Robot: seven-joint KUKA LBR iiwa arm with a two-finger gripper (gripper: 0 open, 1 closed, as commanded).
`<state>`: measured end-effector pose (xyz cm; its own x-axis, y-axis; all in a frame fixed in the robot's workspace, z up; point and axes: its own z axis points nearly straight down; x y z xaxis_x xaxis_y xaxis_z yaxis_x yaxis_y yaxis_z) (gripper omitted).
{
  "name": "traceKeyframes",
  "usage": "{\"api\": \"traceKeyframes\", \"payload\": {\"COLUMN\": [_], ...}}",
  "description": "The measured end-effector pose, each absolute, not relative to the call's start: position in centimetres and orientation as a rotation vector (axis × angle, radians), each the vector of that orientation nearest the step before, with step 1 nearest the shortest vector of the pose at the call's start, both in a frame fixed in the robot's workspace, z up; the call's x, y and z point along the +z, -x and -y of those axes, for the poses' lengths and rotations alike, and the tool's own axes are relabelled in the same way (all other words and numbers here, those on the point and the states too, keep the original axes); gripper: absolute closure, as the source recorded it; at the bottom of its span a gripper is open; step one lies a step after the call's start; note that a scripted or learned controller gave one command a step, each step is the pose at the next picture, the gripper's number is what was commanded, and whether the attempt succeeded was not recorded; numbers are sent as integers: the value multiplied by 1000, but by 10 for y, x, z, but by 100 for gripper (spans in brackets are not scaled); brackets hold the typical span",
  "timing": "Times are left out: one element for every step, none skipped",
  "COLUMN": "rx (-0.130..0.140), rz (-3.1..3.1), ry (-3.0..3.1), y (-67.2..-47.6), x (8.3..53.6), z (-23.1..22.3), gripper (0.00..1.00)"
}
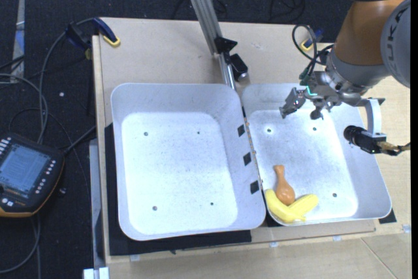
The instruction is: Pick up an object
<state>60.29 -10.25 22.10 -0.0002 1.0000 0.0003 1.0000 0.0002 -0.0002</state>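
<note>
You have two candidates for the pick, and both sit in the right bin (366,166), crowded into its near-left corner. The yellow banana-shaped toy (292,208) lies curved along the bin's near wall, and the orange drumstick-shaped piece (283,187) rests against its upper side, narrow end pointing up the bin. Their position looks like the result of loose things sliding to the low edge of a shallow tray — not a deliberate placement. Pressed together and close to the wall, they leave little room for a finger on the wall side, so you would probably do better coming down on the orange piece from the open side.

The left bin (130,108) has nothing for you to aim at.

The gripper (304,104) hangs above the far end of the right bin, well apart from both toys. It holds nothing and touches nothing. Its two dark fingertips stand apart with bare bin floor visible between them, so read it as open — how wide, you cannot tell from this slant
</note>
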Motion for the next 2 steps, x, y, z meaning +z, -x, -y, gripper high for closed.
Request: {"api": "traceKeyframes", "payload": {"rx": [0, 5], "rz": [2221, 2219], "ry": [2221, 2219], "y": [-603, -594], "x": [221, 161], "z": [102, 102], "gripper": [0, 0]}}
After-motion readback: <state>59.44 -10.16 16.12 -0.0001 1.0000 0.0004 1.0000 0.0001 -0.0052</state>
